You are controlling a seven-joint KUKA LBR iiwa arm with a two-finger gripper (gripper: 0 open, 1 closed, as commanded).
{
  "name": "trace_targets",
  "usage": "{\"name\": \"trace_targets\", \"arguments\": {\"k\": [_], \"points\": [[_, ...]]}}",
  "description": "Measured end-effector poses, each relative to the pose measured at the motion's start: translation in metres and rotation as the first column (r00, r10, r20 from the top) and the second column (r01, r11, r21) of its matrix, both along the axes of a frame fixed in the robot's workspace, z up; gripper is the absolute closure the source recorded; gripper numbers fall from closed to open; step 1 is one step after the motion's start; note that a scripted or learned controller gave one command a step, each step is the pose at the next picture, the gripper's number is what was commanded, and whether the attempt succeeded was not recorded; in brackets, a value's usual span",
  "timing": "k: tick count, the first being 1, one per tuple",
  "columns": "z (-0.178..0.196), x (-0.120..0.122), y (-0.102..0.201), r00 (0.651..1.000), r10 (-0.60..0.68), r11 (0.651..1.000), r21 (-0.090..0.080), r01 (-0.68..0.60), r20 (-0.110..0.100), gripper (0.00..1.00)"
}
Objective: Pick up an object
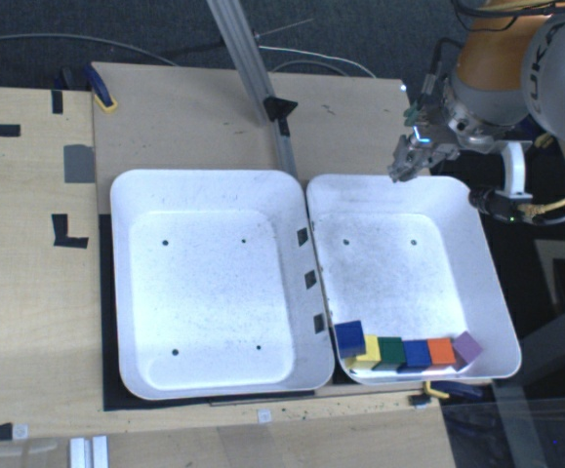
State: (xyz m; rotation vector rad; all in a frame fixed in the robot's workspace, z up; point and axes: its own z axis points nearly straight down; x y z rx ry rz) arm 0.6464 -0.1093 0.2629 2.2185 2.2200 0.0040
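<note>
Several small coloured blocks lie in a row along the near edge of the right bin (477, 261): a blue block (348, 336), a yellow block (368, 352), a green block (390, 350), another blue block (417, 354), an orange block (441, 351) and a purple block (466, 347). My gripper (406, 167) hangs over the far rim of the right bin, well away from the blocks. Nothing shows between its fingers.
The left bin (126, 261) stands beside the right one, their rims touching. A slanted metal pole (248, 52) rises behind the bins. Cables run across the dark surface at the back. The bench top stretches to the left, marked with black tape.
</note>
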Motion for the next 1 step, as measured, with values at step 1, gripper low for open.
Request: {"name": "trace_targets", "arguments": {"k": [1], "points": [[-0.0043,-0.0169,-0.0271,1.0,-0.002,1.0,0.0,0.002,-0.007,1.0]]}}
